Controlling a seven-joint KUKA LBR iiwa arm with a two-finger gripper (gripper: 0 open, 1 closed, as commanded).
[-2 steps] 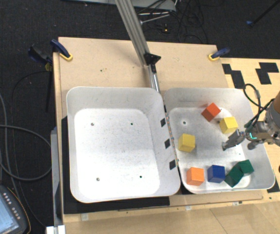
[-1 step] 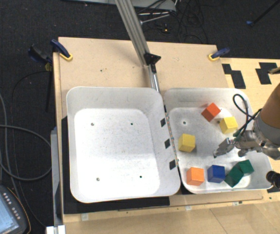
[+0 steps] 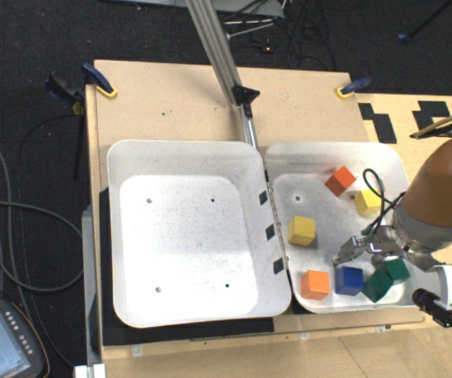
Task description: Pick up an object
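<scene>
You won't find any readable text, brand, number or label anywhere here. The nearest thing to a sign is the pattern of black square markings [image 3: 415, 118] printed on the bench top at about two o'clock, and it carries no letters or digits. The screen of the handheld pendant [image 3: 4, 342] at about seven o'clock glows pale, but whatever it displays is too small and blurred for you to read
</scene>
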